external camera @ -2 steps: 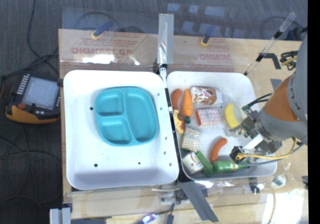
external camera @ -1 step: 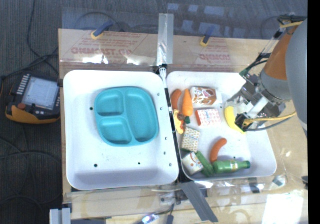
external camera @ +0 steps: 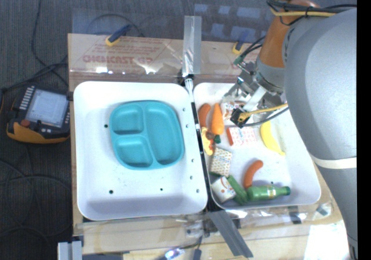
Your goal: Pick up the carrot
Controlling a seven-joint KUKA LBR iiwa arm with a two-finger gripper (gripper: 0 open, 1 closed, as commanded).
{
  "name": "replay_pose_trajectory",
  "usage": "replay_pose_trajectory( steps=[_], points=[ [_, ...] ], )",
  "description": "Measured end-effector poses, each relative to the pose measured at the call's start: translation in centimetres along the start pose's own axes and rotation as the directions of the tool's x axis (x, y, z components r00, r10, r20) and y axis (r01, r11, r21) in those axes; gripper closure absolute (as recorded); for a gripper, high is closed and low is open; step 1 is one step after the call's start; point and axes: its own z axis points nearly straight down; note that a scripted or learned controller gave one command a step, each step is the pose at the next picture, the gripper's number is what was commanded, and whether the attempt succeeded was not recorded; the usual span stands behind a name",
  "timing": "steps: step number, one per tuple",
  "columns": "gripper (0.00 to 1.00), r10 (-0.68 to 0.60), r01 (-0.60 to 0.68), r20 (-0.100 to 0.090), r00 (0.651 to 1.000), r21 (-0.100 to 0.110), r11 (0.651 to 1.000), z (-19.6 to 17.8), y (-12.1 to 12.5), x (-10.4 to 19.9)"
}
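The carrot [external camera: 215,118] lies in the right bin [external camera: 301,163], near its left wall at the back. It is orange, lying lengthwise, with its green top toward the front. The gripper [external camera: 235,104] hangs over the back of that bin, just right of the carrot and a little apart from it. I see nothing held in it. The grey arm with its orange band comes down from the upper right.
An orange-red sausage-like piece [external camera: 203,113] lies against the carrot's left side. The right bin also holds a red-and-white carton [external camera: 242,135], a banana [external camera: 270,137], a patterned square [external camera: 221,162], a sausage [external camera: 252,172] and a green bottle [external camera: 264,193]. In the left bin [external camera: 93,189] sits a teal divided plate [external camera: 145,134].
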Motion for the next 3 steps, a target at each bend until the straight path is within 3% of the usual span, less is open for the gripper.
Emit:
replay_pose_trajectory(
  steps=[1,2,3],
  points=[
    [0.0,-0.232,0.232,0.0,0.973,-0.002,0.973,-0.1,0.3,5.2],
    [0.0,-0.191,0.191,-0.012,0.981,-0.019,0.981,8.1,3.6,-1.5],
    [0.0,-0.502,0.502,0.001,0.865,-0.026,0.865,8.7,2.5,-1.5]
  ],
)
